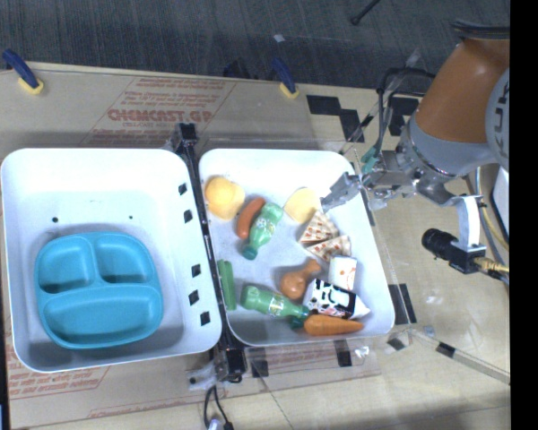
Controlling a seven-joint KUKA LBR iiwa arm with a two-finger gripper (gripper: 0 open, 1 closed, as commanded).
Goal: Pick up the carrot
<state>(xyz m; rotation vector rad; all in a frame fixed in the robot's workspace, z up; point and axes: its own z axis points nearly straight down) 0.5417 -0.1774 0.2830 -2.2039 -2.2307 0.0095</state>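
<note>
Carrot (334,325) lay at the near edge of the right bin (377,267), just beside a black-and-white carton (334,298) and the end of a green bottle (271,302). A brown drumstick-shaped toy (298,281) sat just behind them. Well apart, the tool (341,189) hovered over the bin's far right corner near a yellow lemon (301,204); whether it was spread or pressed together could not be told. The left bin (18,240) held a blue tray (97,289)

light: even, bright | glare: white bins (99,164) washed out | shadows: soft | focus: slightly soft
</note>
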